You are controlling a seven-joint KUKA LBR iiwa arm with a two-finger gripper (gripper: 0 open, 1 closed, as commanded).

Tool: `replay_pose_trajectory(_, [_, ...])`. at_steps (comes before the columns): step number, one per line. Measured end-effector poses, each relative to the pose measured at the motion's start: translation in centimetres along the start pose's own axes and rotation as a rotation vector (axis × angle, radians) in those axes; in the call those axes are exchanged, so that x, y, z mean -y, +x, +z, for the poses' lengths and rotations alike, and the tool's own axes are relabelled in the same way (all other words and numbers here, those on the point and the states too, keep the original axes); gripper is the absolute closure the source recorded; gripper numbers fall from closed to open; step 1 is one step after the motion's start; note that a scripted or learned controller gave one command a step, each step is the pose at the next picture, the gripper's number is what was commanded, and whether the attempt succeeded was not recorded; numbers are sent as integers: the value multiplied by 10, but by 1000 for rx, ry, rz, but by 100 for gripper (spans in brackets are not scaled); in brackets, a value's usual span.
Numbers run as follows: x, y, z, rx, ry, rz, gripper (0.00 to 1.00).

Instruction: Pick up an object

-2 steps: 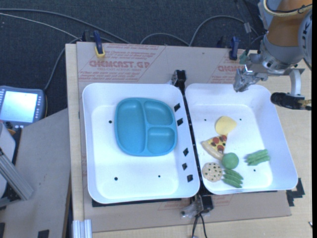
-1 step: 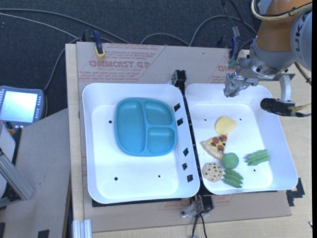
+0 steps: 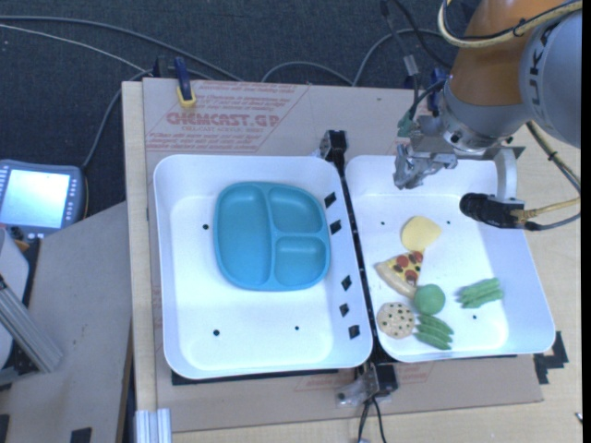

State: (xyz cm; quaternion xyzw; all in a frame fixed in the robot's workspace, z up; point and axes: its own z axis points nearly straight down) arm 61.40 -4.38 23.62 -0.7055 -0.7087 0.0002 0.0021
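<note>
- The left bin (image 3: 175,275) and the right bin (image 3: 526,275) are showing smooth white plastic with a soft sheen.
- The divided tray (image 3: 272,236) is appearing as smooth turquoise plastic, semi-gloss.
- The gripper (image 3: 412,172) is presenting bare grey metal.
- The arm's band (image 3: 494,49) is reflecting light off glossy orange casing.
- The bench board (image 3: 226,118) is looking like matt brown card or wood, printed in red.
- The toy foods, such as the pizza slice (image 3: 402,272) and the cookie (image 3: 395,319), are looking matt, like moulded plastic.
</note>
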Motion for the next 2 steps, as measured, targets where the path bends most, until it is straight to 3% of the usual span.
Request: replay_pose_trajectory(2, [55,106,5,0,1,-1,100])
